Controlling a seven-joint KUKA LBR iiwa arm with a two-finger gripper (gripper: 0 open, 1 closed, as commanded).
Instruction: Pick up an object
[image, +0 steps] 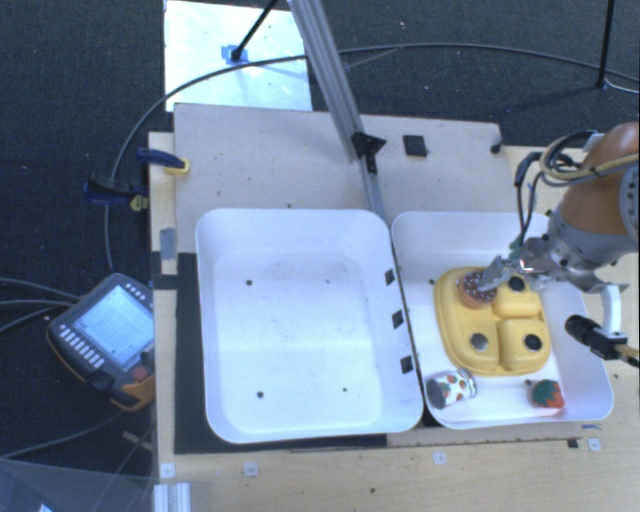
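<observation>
Handheld control pendant, grey and yellow, is placed on dark carpet off the bench's left edge, cables trailing. Bench: pale board, blue clamp at the left edge. Left bin: white. Right bin: yellow tray at centre, spotted cup and red strawberry-like toy along the near edge. Gripper is lowered onto the tray's far left corner; finger state cannot be told.
</observation>
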